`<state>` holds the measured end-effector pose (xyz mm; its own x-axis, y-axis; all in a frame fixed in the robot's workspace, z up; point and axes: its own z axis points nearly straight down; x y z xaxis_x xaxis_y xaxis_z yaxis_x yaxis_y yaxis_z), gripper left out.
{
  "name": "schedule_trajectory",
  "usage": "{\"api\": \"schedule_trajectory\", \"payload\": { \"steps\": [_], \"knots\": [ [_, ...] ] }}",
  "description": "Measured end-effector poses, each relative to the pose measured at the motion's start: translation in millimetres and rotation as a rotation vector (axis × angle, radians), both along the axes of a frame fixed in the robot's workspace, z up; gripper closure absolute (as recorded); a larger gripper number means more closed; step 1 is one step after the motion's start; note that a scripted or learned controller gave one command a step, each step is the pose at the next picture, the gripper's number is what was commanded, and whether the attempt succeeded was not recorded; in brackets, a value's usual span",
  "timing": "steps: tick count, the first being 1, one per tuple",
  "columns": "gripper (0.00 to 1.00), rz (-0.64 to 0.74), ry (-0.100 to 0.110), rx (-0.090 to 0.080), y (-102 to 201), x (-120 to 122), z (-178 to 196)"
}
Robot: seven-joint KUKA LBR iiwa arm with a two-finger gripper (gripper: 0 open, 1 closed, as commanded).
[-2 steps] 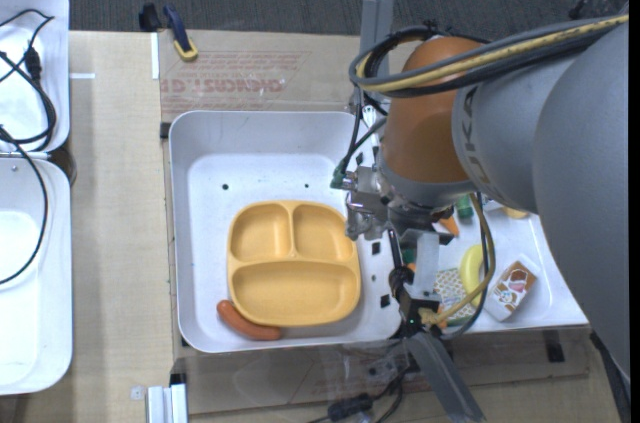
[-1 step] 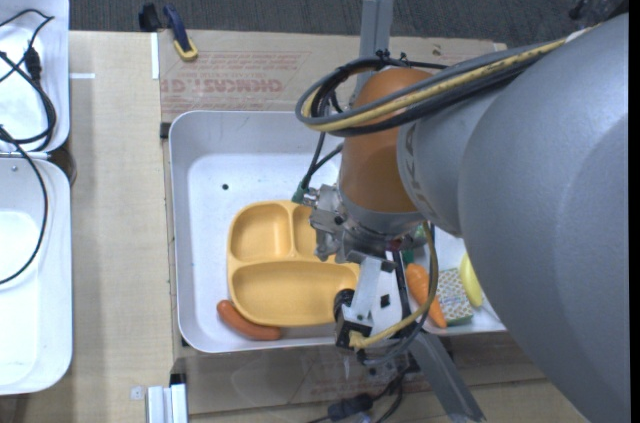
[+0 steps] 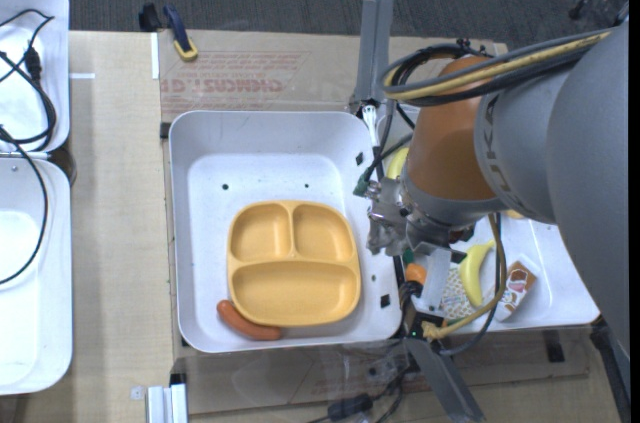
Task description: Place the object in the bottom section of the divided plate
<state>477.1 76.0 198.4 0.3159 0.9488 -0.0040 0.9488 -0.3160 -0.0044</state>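
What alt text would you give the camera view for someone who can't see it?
A yellow divided plate lies in the left-hand white bin, with a reddish sausage against its lower left corner. The grey and orange robot arm hangs over the right-hand bin, where a banana and a snack packet lie.

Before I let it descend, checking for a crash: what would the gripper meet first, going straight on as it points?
Probably the floor of the right bin, close to its left wall: the gripper points down there, the banana off to its right. Depth is unclear; the wall itself could catch it.
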Motion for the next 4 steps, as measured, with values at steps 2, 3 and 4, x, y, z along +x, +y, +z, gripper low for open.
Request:
{"api": "schedule_trajectory", "payload": {
  "steps": [2,3,4],
  "knots": [
    [1.00,-0.152,-0.001,-0.002,85.4,0.0,35.0],
    [0.00,-0.152,-0.001,-0.002,85.4,0.1,35.0],
    [1.00,-0.151,0.002,-0.005,84.5,0.3,42.8]
  ]
}}
